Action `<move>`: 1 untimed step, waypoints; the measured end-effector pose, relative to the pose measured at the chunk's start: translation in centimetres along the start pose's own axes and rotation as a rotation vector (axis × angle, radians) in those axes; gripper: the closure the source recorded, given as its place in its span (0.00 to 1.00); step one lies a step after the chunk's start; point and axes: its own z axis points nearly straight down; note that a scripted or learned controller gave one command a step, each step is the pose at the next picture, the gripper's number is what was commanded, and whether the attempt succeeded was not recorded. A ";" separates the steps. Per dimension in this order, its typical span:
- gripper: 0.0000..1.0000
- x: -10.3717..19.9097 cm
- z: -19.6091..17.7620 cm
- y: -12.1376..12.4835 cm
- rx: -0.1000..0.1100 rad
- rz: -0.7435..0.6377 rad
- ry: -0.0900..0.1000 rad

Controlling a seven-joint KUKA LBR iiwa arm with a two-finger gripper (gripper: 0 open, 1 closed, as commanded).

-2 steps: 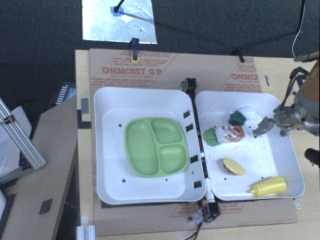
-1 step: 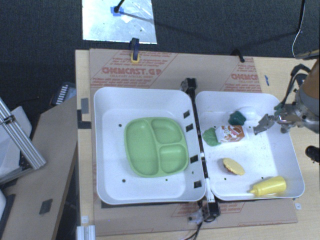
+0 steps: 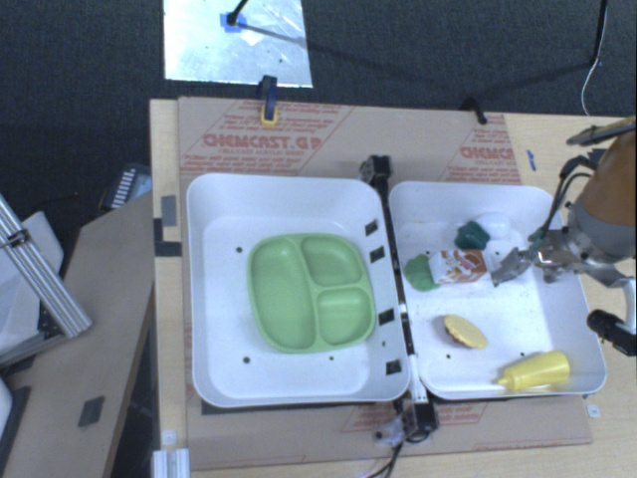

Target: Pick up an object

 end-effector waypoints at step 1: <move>0.00 0.0 5.2 0.0 -0.002 0.000 0.000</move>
